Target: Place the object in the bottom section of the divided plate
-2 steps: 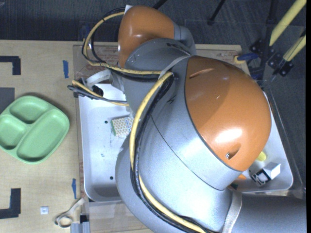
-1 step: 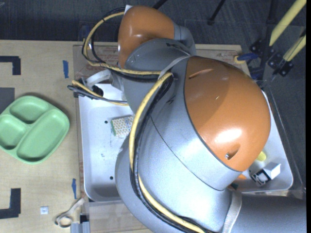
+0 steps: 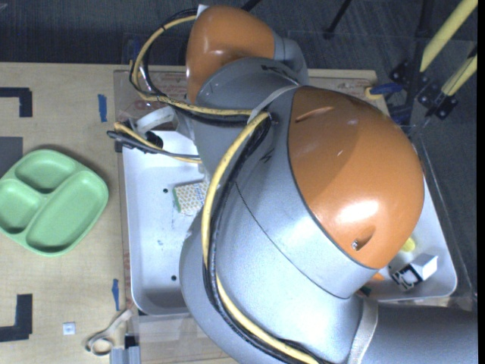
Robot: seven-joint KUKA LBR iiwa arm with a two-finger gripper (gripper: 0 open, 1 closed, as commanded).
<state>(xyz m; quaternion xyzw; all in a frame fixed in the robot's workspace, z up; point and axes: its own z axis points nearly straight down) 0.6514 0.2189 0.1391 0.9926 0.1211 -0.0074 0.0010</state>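
A green divided plate (image 3: 51, 200) lies on the wooden bench at the left, outside the bins, with two small sections at its upper side and one long section at its lower right. The big grey and orange arm (image 3: 303, 203) covers most of the bins. A small patterned, greenish-white object (image 3: 189, 196) lies on the floor of the left white bin (image 3: 148, 226), just beside the arm's edge. The gripper is hidden under the arm.
Black and yellow cables (image 3: 151, 139) loop over the left bin's top edge. At the right bin's lower corner lie a yellow item (image 3: 410, 244) and a white and black piece (image 3: 413, 270). Blue tape marks (image 3: 103, 108) sit on the bench.
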